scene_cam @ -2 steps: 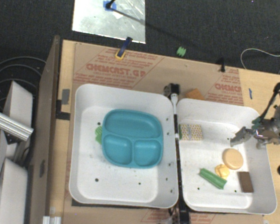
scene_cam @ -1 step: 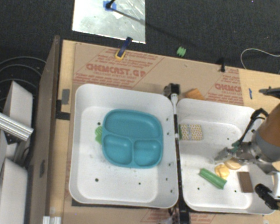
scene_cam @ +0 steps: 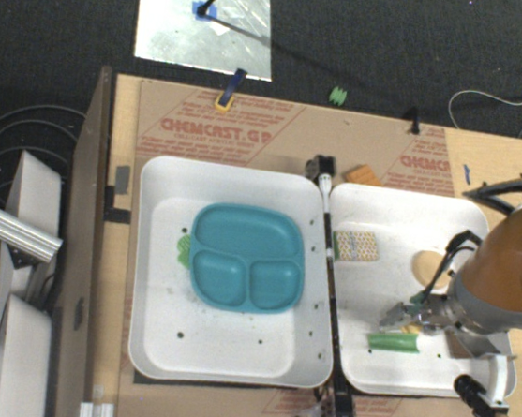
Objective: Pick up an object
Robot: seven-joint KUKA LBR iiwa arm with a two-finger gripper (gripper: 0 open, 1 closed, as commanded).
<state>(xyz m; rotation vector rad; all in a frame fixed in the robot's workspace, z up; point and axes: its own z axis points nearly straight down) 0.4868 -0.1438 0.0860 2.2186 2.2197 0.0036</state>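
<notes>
Two white bins: the left bin (scene_cam: 155,265) holds one teal tray (scene_cam: 246,256); the right bin (scene_cam: 364,371) one green stick (scene_cam: 392,342) lying left-right, one patterned pad (scene_cam: 355,246), one tan round piece (scene_cam: 429,266); gripper (scene_cam: 403,317) just above the stick, its opening impossible to tell

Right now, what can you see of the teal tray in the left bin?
The teal tray is a rounded-rectangle divided plate, plastic by its look, matte and uniformly teal. It has three compartments: one wide one along the far side and two smaller ones along the near side. It lies flat and upright in the middle of the left bin, resting on the bin's floor. Something small and green pokes out at its left edge. The compartments look bare.
</notes>
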